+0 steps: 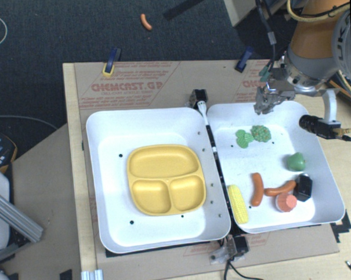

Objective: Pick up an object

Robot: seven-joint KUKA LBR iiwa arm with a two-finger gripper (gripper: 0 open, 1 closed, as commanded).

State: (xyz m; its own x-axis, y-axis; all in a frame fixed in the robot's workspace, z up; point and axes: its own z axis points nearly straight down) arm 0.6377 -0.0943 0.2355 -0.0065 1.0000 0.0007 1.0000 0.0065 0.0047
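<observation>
The bench (161,79) is covered with a flat sheet of brown cardboard printed with red lettering, and two shallow white plastic bins with rounded corners sit on it side by side.

The left bin (107,168) holds a smooth yellow plate (165,179), a rounded rectangle moulded into three compartments: one long one on the far side and two smaller ones on the near side.

The right bin (322,176) holds small toy foods. Towards its far side lie two knobbly green broccoli pieces (252,135), touching each other. Further right and nearer is a smooth green rounded piece (295,160). Near it, at the right, a black blocky object (303,187) sits beside a pinkish-red round piece (287,202). Two slim orange-red sausages (265,189) lie close together, one standing along the bin's length, the other slanting towards the black object. A ridged yellow corn cob (237,203) lies along the bin's left wall at the near end.

The grey arm with its orange band comes in from the upper right. Its metal gripper (268,101) hangs over the far edge of the right bin, just beyond the broccoli; whether it is wide or narrow cannot be told, and nothing is seen in it.
</observation>
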